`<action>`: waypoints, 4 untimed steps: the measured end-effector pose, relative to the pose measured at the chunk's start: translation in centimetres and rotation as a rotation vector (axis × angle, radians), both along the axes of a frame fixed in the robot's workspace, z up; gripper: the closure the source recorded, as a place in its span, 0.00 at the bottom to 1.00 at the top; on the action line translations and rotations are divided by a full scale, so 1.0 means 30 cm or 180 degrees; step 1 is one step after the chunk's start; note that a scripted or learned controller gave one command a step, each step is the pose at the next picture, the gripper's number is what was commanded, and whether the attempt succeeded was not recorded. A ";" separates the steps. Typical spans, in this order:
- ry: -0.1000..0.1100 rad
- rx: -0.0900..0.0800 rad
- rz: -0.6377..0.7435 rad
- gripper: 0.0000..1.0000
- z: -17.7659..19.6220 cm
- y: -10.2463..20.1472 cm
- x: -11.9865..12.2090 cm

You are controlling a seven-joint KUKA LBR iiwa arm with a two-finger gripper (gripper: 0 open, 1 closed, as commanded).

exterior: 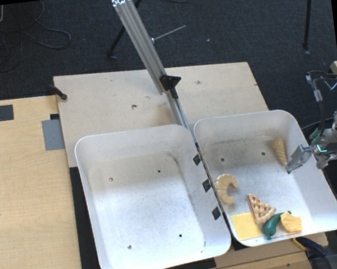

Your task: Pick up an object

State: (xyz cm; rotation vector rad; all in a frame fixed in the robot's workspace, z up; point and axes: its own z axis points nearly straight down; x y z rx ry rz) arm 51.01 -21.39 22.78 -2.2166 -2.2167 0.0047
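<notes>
The right bin holds several toy foods. A tan croissant lies near its left wall. A waffle-patterned wedge sits toward the front, with a flat yellow square, a green piece and a yellow chunk below it. A beige cone lies near the right wall. My gripper hangs over the bin's right rim, just right of and below the cone, with nothing seen in it.
The left bin stands beside the right one, with a divider with black clips between them. A slanted metal rail rises behind the bins. Cables and a stand lie on the dark floor at the back.
</notes>
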 end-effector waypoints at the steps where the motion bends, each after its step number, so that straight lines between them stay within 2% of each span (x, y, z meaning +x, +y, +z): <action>1: -0.0014 -0.0004 -0.0004 0.00 0.007 -0.002 0.002; 2: 0.0003 0.0001 -0.0003 0.00 -0.183 -0.023 0.020; 3: 0.0001 0.0003 -0.0003 0.00 -0.352 0.005 0.036; 4: -0.0020 -0.0008 -0.0008 0.00 -0.454 0.006 0.038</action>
